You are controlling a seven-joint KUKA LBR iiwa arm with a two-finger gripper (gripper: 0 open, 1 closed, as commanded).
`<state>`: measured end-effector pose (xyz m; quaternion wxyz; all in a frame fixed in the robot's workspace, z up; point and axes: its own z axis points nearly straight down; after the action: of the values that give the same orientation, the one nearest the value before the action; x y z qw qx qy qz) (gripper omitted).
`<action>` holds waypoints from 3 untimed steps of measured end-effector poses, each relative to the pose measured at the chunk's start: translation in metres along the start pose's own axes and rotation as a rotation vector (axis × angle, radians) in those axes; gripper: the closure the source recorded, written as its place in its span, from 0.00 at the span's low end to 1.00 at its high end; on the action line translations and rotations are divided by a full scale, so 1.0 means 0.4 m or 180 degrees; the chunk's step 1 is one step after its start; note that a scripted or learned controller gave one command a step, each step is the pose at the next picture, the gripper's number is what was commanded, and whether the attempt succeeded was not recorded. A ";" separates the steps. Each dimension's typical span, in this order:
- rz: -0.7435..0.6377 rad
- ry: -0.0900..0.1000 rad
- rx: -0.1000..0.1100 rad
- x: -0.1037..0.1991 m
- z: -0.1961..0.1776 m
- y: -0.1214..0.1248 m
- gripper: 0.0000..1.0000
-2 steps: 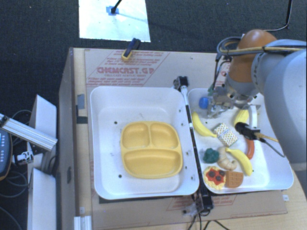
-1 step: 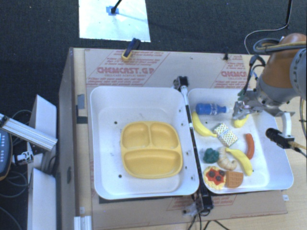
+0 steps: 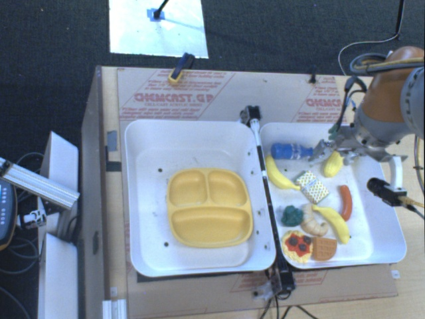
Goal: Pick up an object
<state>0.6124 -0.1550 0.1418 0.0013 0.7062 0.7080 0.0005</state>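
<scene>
Right bin (image 3: 392,244) crowded with toy food; my gripper (image 3: 334,153) clamps the yellow lemon (image 3: 332,165), lift pending.

Feed is evenly lit from overhead, bright and diffuse. I see the two white bins (image 3: 199,135) close to blown out, with only soft shadows along their inner walls. A pale sheet (image 3: 157,18) on the dark floor (image 3: 53,45) glares slightly. The yellow tray (image 3: 209,207) shows a mild sheen. Overall focus is soft and low-resolution; printed tabletop (image 3: 199,92) lettering stays readable but fuzzy.
</scene>
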 end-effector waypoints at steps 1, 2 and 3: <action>0.0005 -0.0001 0.0005 -0.068 0.119 0.013 0.00; 0.0007 -0.0001 0.0007 -0.128 0.144 -0.107 0.00; 0.0002 0.0000 -0.0005 -0.127 0.116 -0.104 1.00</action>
<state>0.5712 -0.2058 0.0953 0.0018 0.7065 0.7077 0.0011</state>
